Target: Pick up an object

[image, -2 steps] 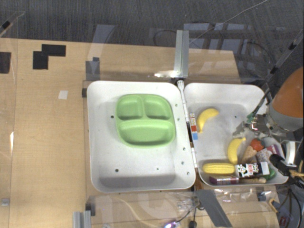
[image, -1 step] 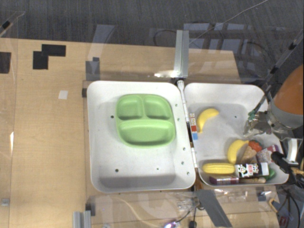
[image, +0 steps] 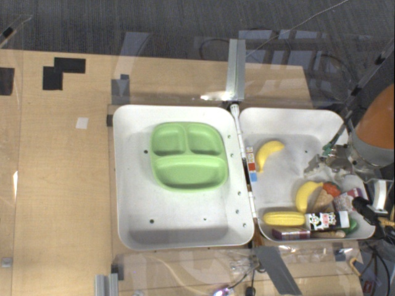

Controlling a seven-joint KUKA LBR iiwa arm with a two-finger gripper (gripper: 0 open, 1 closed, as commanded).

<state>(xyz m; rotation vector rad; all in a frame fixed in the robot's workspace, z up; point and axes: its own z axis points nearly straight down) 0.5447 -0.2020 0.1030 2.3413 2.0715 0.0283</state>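
My gripper (image: pixel 329 160) hangs low over the right side of the right bin (image: pixel 290 125), under the grey wrist with the orange band (image: pixel 378 126). A small yellow banana (image: pixel 268 153) lies to its left, well apart from it. Just below the gripper is a pile of objects: a stubby yellow fruit (image: pixel 307 195), a brown wedge (image: pixel 323 199), a red piece (image: pixel 332 189), a black-and-white carton (image: pixel 321 221), a long yellow banana (image: pixel 284 218) and a purple bar (image: pixel 291 233). Nothing shows in the gripper's grasp.
The left bin (image: pixel 133 184) holds a green divided plate (image: pixel 187 155). A red-and-blue strip (image: pixel 250 166) lies against the divider between the bins. A metal post (image: pixel 236 66) stands behind the bins. Cables and dark hardware (image: pixel 370 211) crowd the right bin's right edge.
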